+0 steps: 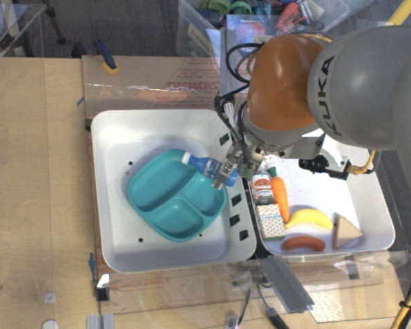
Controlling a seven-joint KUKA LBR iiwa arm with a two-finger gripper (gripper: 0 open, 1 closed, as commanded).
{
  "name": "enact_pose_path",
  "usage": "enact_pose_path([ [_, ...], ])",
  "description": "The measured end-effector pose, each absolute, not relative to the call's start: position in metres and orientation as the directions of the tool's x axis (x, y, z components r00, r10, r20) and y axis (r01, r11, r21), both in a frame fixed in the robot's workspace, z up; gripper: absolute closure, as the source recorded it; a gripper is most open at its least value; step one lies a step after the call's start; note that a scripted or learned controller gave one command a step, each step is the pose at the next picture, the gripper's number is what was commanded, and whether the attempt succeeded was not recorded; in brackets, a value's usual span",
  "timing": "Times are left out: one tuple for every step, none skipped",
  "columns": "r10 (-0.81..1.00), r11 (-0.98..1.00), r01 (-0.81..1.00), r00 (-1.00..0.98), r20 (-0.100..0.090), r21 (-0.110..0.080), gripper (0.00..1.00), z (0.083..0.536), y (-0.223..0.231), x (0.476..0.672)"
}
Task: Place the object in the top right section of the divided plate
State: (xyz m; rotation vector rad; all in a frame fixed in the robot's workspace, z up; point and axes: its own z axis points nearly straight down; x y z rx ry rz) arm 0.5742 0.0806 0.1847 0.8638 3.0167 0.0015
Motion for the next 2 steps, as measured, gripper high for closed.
enact_pose_path([
  [0.205, 0.979, 0.205, -0.979, -0.003, 0.003, 1.0, 0.123, 0.093, 0.615],
  [-0.066, 0.998, -0.066, -0.998, -0.013, -0.002, 1.0, 0.118, 0.125, 0.619],
])
